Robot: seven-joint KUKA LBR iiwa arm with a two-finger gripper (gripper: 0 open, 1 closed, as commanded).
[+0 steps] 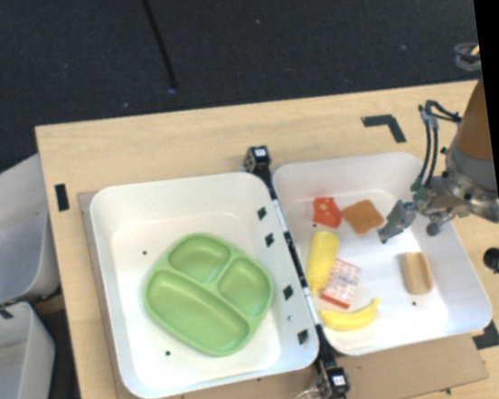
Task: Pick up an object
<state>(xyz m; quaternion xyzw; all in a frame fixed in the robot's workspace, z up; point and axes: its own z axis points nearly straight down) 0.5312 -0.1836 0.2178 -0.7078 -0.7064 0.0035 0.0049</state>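
The right bin (pixel 455 308) holds several small items. A red block (pixel 326 212) and an orange-brown piece (pixel 363 216) lie at its back. In the left half of this bin are a yellow cylinder (pixel 322 259), a red and white packet (pixel 341 283) and a banana (pixel 351 317). A tan bread roll (pixel 415 272) lies toward the right. My gripper (pixel 415 223) hangs over the bin's right half, just behind the roll and to the right of the orange-brown piece. It is open, and nothing sits between its fingers.
A green divided plate (pixel 209 292) lies in the left bin (pixel 116 257). The divider between the bins carries black clips (pixel 283 235). The arm's cables (pixel 430 138) rise at the right edge, over the back right corner of the right bin.
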